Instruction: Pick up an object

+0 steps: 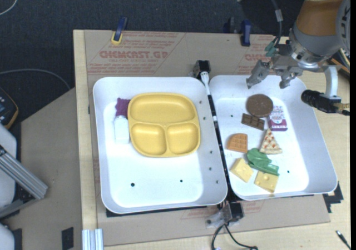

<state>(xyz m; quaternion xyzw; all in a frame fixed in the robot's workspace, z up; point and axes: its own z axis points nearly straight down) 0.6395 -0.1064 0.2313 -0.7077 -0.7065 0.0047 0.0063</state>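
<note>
Above the far edge of the right-hand shallow white plastic bin (pixel 320 149), we are seeing the two-finger gripper (pixel 271 76) hanging with its fingers spread apart and nothing between them. The nearest candidate, a round dark-brown cookie-shaped disc (pixel 260 104), is lying just toward the camera from the gripper and slightly to the disc's own near side are the remaining items; being round, the disc is offering no long axis, so we are judging that any finger orientation would suit it and that a short descent toward the near side is what the coming move is turning on.

Taking the brown disc as landmark: a dark chocolate-coloured rectangular bar (pixel 253 121) is touching its near edge; a small white-and-purple printed packet (pixel 277 118) is lying just beside it on the arm's side; a triangular toy pizza slice (pixel 271 143) is sitting nearer the camera; a tan square waffle piece (pixel 237 143) is lying nearer and away from the arm; a green crumpled leafy toy (pixel 261 160) and two yellow cheese-like wedges (pixel 254 175) are lying farthest toward the camera.

Well apart from the disc, the left-hand white bin (pixel 156 193) is holding a yellow three-compartment plastic tray (pixel 164 124), with a purple block (pixel 122 106) and a small white bottle (pixel 120 129) just beside the tray.
</note>
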